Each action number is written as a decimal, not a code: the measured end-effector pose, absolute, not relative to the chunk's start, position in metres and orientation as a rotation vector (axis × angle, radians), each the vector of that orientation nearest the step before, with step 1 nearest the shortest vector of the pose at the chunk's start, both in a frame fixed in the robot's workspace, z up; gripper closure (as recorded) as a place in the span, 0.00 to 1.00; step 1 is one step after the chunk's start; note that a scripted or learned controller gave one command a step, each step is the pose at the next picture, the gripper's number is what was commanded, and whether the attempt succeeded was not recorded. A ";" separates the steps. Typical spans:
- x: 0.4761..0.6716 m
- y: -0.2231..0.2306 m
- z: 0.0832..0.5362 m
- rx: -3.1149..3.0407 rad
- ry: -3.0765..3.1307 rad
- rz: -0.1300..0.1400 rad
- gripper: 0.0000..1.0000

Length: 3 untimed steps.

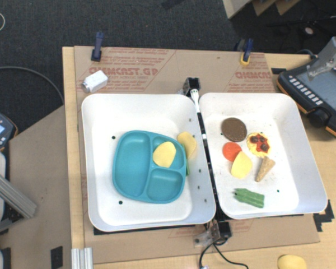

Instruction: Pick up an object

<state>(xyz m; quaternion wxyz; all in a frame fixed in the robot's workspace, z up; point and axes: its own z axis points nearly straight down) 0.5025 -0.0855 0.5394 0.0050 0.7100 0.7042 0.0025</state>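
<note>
The left bin (101,122) holds a teal divided plate (135,167) with a yellow piece (164,154) in its upper right compartment. A second yellow piece (187,143) lies just off the plate's right rim. In the right bin (285,111) lie a brown round cookie (234,129), a small pizza-like piece with red topping (258,143), a red-orange round piece (232,150), a yellow piece (241,165), a tan cone (264,168) and a green bean pod (249,198).
The bins sit on a cardboard sheet (157,66) held by a blue clamp (97,45) and another clamp (246,51). A white block (94,82) lies at the back left. A tablet-like device (313,88) stands at the right. A yellow object (291,261) lies at the bench's front right.
</note>
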 end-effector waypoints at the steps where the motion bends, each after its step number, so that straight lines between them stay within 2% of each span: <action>1: 0.477 -0.054 0.402 2.230 2.231 -0.016 0.00; 2: 0.520 -0.034 0.543 2.207 2.214 0.021 0.00; 3: 0.515 0.071 0.328 2.222 2.239 -0.020 0.00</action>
